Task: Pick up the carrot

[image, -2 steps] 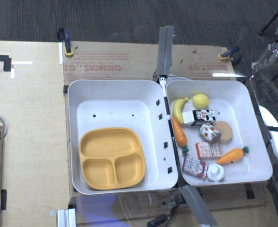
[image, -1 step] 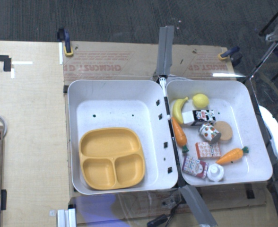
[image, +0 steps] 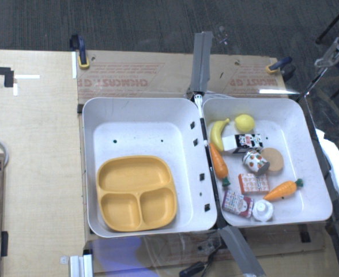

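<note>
Orange carrot (image: 218,161) by right bin (image: 308,133) left wall | second carrot (image: 283,190) near front | yellow tray (image: 136,190) in left bin (image: 90,154)

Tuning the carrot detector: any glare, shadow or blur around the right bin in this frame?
Camera view: lighting is even and soft, with no hard shadows in the right bin. Both carrots, one by the divider and one near the right wall, read sharp enough. There is slight glare on the white bin walls and on the clear plastic at the bottom edge. The upper right corner is dim and blurry.
</note>
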Robot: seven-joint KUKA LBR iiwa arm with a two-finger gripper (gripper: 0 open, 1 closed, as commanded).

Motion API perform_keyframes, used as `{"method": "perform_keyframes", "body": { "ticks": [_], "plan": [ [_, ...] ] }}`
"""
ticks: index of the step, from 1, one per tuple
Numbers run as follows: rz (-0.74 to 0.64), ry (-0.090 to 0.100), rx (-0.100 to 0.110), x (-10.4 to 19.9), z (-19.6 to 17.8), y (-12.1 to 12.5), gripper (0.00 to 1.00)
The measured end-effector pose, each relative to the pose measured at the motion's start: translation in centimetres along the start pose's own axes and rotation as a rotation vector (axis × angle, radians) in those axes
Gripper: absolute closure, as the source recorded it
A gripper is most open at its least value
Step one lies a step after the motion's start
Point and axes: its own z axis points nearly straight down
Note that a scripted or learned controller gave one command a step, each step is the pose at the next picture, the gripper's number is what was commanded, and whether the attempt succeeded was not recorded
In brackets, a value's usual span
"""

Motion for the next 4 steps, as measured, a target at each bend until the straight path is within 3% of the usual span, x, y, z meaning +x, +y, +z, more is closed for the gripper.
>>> {"method": "perform_keyframes", "body": {
  "ticks": [1,2,3,4],
  "plan": [
    [0.286,0.0,-0.001,1.7,-6.2,1.3,0.0],
    [0.419,0.0,0.0,0.6,-6.2,1.9,0.0],
    [0.523,0.0,0.002,-1.1,-6.1,0.1,0.0],
    [0.693,0.001,0.001,0.4,-6.1,1.8,0.0]
  ]
}}
